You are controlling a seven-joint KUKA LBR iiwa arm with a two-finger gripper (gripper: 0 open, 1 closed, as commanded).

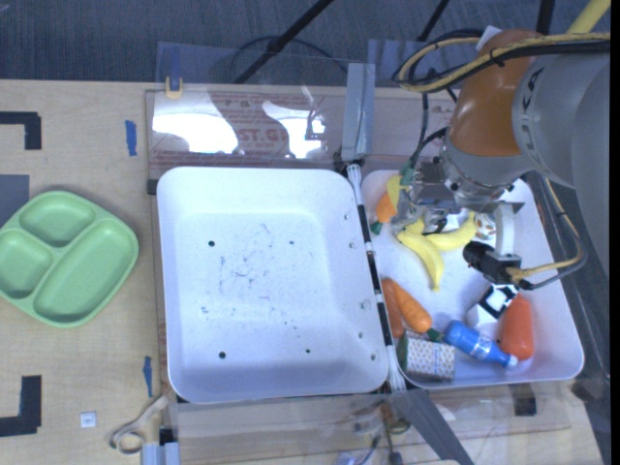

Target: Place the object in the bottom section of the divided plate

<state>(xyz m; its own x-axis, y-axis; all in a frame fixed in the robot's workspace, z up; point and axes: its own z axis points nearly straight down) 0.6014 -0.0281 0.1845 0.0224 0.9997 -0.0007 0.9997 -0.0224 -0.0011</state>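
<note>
Here, tool (433,211) low over the banana (435,244) in the right bin (562,356), grip state unclear.

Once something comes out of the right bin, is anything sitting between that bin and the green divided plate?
The left white bin lies between the right bin, where the gripper hangs above the banana, and the green divided plate on the bench at far left. The carry has to pass over that bin's raised rims; nothing taller shows on the way.

The green divided plate (66,257) lies flat left of the bins; its long section faces lower right.
</note>
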